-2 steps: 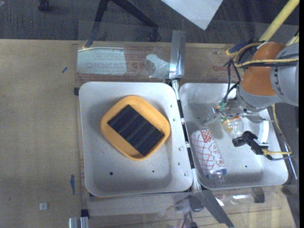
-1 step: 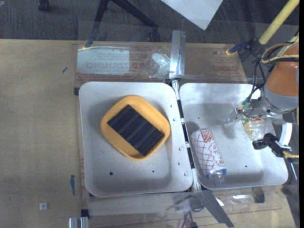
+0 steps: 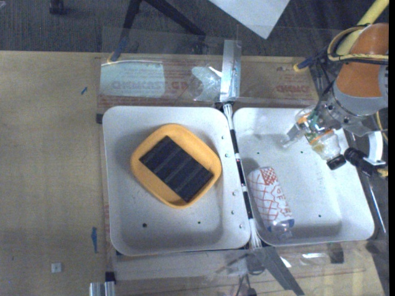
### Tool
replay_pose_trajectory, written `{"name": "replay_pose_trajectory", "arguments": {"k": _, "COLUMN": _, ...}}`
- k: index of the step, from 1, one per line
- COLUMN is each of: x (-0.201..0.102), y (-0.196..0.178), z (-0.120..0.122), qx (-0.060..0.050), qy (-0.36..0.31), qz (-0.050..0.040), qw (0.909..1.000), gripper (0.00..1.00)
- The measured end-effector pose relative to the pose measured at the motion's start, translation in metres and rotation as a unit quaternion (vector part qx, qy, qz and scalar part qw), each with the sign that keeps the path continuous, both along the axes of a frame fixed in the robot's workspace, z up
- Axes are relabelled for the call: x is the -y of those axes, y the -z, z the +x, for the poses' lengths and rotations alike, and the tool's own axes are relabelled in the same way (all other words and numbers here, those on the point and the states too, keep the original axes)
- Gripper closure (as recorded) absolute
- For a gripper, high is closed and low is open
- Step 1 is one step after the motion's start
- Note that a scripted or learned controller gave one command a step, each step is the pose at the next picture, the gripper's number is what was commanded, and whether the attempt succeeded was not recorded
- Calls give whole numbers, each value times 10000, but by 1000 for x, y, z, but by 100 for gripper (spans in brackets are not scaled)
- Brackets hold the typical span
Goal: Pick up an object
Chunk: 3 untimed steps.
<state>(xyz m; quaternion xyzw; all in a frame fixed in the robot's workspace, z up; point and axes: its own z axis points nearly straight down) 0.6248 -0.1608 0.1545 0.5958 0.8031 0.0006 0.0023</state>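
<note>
Bottle (image 3: 271, 201) seemingly below-left of gripper (image 3: 300, 130)

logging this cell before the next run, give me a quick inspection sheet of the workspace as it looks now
surface: wooden bench bearing left bin and right bin, side by side
job's things: orange pad with dark ribbed top in left bin; red-and-white patterned bottle lying by right bin's left wall
clutter: crumpled clear wrap behind the bins
grippers: gripper over right bin's far part, apart from the bottle
cables: yellow and black cables at the arm
surroundings: office chair base, white sheet, carpet
</note>
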Motion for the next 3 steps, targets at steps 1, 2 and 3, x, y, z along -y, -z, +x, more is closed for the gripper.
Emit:
{"name": "replay_pose_trajectory", "arguments": {"k": 1, "x": 13, "y": 31, "z": 43, "qx": 4, "qy": -863, "qz": -7, "qw": 9963, "gripper": 0}}
{"name": "replay_pose_trajectory", "arguments": {"k": 2, "x": 2, "y": -25, "z": 43, "qx": 3, "qy": -1113, "qz": -9, "qw": 9938, "gripper": 0}}
{"name": "replay_pose_trajectory", "arguments": {"k": 3, "x": 40, "y": -40, "z": 43, "qx": 9, "qy": -1607, "qz": -17, "qw": 9870, "gripper": 0}}
